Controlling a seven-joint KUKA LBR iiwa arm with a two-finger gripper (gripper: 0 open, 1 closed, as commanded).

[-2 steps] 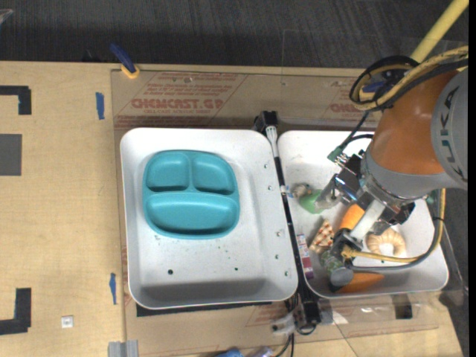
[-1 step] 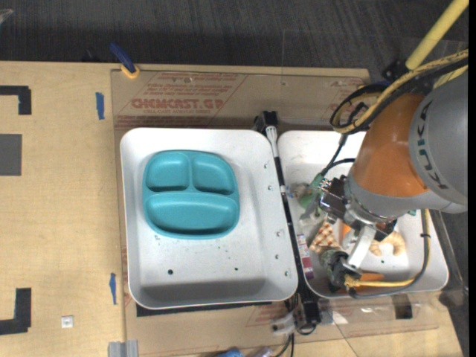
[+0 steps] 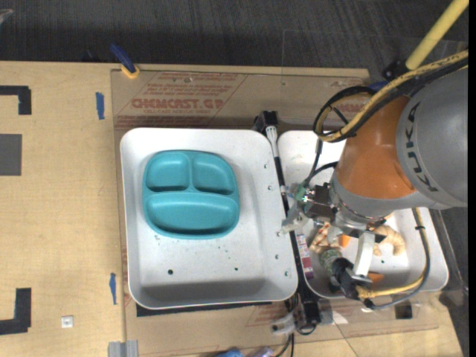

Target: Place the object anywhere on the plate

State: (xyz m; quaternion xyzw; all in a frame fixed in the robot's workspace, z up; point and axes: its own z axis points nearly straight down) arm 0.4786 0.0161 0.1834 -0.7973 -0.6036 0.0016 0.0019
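A teal plate (image 3: 192, 193) with three compartments lies in the left white bin (image 3: 149, 274), toward its upper left. The arm reaches over the right bin (image 3: 439, 277), and its orange band and wrist cover most of that bin. My gripper (image 3: 327, 233) hangs low over the right bin's left part, among small objects (image 3: 324, 238) in tan, orange and white. More of these pieces (image 3: 389, 238) show just right of the wrist. The wrist hides the fingers.
The two bins sit side by side on a brown board, with a black divider strip (image 3: 277, 162) between them. Cables and a yellow hose (image 3: 442, 22) run along the arm at the upper right. Blue tape marks dot the bench.
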